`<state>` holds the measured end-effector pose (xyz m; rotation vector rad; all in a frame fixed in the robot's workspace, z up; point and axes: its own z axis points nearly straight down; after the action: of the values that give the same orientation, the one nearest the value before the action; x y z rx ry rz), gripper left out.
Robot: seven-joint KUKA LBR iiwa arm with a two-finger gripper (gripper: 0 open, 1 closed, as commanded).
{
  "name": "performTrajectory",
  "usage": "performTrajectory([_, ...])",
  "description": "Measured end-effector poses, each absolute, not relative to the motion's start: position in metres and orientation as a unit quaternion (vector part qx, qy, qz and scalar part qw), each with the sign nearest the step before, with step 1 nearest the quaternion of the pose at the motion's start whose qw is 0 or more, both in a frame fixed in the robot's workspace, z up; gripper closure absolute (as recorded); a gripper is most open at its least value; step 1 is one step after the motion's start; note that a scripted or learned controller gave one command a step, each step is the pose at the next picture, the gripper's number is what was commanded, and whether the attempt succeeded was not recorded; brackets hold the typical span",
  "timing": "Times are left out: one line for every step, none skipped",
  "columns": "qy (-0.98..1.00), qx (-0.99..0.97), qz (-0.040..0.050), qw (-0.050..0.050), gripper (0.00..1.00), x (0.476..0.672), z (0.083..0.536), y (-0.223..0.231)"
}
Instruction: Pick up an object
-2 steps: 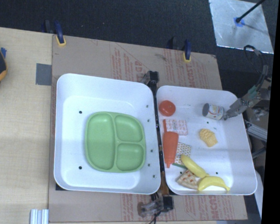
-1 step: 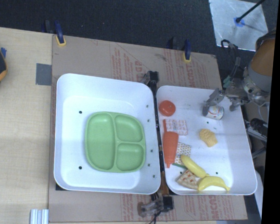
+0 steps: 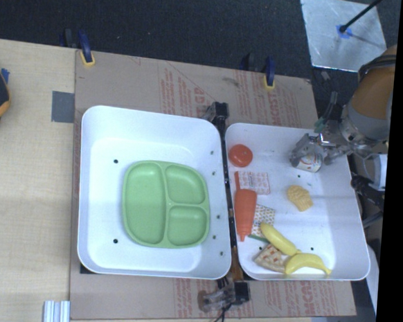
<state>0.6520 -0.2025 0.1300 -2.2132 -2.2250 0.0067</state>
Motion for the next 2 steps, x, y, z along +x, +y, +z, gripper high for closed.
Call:
performTrajectory([-0.709, -0.705, 0.0016, 0.001, 0.0, 0.656, 0.093, -0.185])
performTrajectory([-0.708, -0.706, 0.0004, 0.0, 0.0, 0.657, 0.15, -0.212])
